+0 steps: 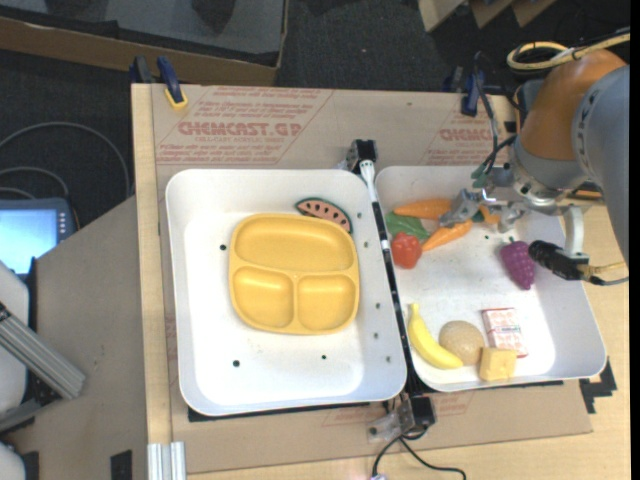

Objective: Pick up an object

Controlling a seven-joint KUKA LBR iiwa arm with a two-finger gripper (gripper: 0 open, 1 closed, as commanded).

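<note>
In the right-hand bin (590,333), near its far edge, the gripper (478,206) of the grey-and-orange arm (560,118) hangs low over a pair of carrots: one carrot (422,209) lies along the far side, a second carrot (450,234) slants just beside it, and the metal fingers sit right at the inner ends of both. Whether the fingers are spread or closed, or clamped on either carrot, cannot be told from this angle, since the wrist hardware hides their tips. Beside the carrots, against the wall shared with the other bin, a green pepper (402,223) touches a red tomato-like piece (406,252). A bunch of purple grapes (517,264) rests to the right of them, close under the arm's black fitting. At the near end of the same bin, well apart from the gripper, a banana (428,342) curves beside a beige potato (461,340), with a yellow cheese wedge (497,365) and a small red-and-white box (501,326) just beyond. The left bin (200,368) bears a yellow divided plate (294,272) with three compartments, and a watermelon slice (324,211) lies at the plate's far rim. Both bins rest on a brown board (250,128) printed with red lettering.
</note>
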